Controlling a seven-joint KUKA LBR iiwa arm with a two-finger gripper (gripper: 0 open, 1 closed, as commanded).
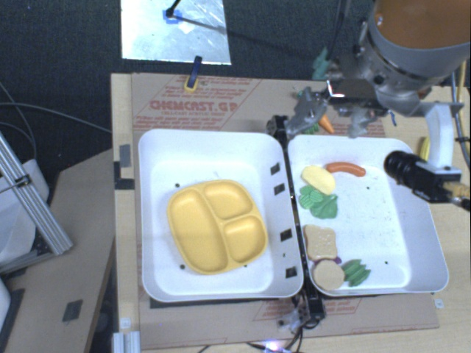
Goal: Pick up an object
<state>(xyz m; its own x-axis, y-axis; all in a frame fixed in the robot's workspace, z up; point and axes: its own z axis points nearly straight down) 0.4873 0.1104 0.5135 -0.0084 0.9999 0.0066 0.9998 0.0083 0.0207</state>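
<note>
Camera view has the gripper (329,118) hanging over the far rim of the right bin (419,230), just by the divider between the two bins. Honestly can't tell how its fingers are set from here. A bit of orange carrot (326,126) pokes out right beside it. Just below the gripper sit a red sausage (346,169), a yellow food piece (319,179) and green lettuce (319,201). Further down from it: toast (321,243), a round cracker (328,274) and a green leaf (356,272). Off to its lower left, the left bin (154,160) holds a yellow tray (215,225).
</note>
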